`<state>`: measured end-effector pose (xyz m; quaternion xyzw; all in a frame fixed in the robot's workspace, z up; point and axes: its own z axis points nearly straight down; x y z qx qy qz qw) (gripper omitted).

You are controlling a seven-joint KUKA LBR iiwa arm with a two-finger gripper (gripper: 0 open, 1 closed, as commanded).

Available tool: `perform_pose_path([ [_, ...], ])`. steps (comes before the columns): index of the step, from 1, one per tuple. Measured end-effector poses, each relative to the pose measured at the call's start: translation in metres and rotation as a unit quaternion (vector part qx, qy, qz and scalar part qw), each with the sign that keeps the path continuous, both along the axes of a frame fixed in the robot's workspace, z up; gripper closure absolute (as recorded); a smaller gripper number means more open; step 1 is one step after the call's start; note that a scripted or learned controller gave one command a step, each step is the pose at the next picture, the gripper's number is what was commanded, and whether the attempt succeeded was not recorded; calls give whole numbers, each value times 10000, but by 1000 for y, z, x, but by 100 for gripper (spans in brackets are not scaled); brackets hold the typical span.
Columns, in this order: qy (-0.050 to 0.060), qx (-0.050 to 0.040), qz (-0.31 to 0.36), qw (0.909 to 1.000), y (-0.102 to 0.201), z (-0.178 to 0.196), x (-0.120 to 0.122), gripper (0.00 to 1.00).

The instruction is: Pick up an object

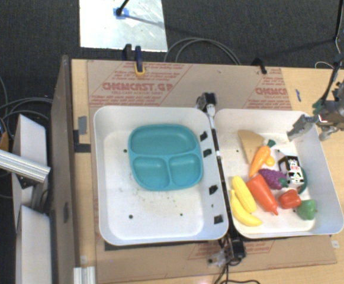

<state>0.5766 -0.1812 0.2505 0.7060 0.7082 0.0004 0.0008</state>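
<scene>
The right bin (331,218) holds a heap of toy food: a tan wedge (249,139), an orange carrot (259,158), purple grapes (272,177), yellow bananas (243,202), a long red-orange piece (261,194), a red piece (289,199) and a green piece (306,209). A black-and-white figure (294,170) lies among them. My gripper (312,131) hangs over the bin's far right corner, above and apart from the toys. Its fingers are spread open with nothing between them.
In the left bin (109,218) lies a teal divided plate (164,157). A black hinge strip (214,158) runs between the two bins. Cardboard (160,84) lines the bench behind them, and cables trail on the dark floor at the back.
</scene>
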Motion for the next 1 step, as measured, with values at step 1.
perform_pose_path([
  [1,65,28,21,10000,42,-146,-3,0],
])
